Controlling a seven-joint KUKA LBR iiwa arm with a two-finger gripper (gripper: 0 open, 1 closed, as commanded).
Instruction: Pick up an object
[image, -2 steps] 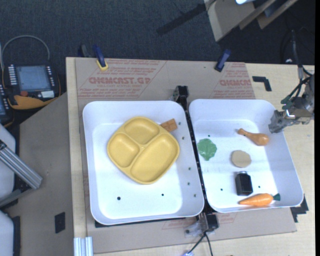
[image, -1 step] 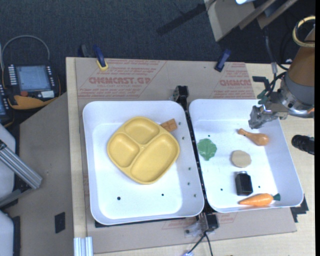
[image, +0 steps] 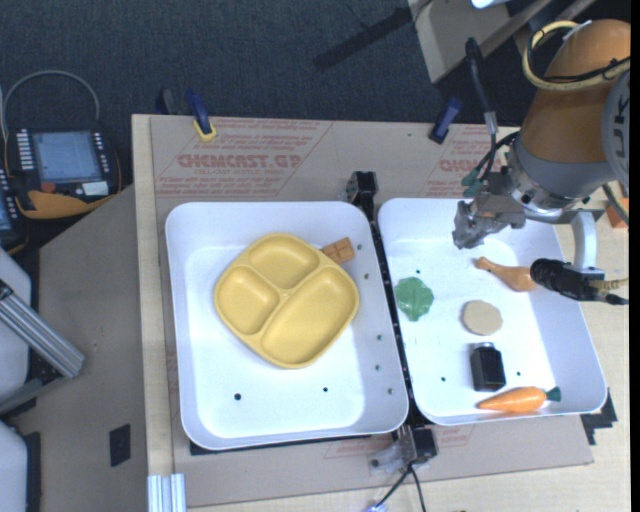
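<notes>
The tan, drumstick-shaped plastic toy (image: 503, 272) lies toward the far side of the right shallow white bin (image: 560, 350), just beside the grey 2-finger gripper (image: 468, 237), which is over that bin's far left part; whether it is released or clenched cannot be told. The same bin holds a green leafy toy (image: 413, 297), a round beige disc (image: 482, 318), a black rectangular block (image: 487, 366) and an orange plastic carrot (image: 515, 400). In the left white bin (image: 195, 260) a yellow 3-compartment plate (image: 287, 312) touches what looks like a small brown block (image: 339, 250).

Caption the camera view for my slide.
Gripper over the right bin, which holds a carrot and black block; yellow divided plate in the left bin.
</notes>
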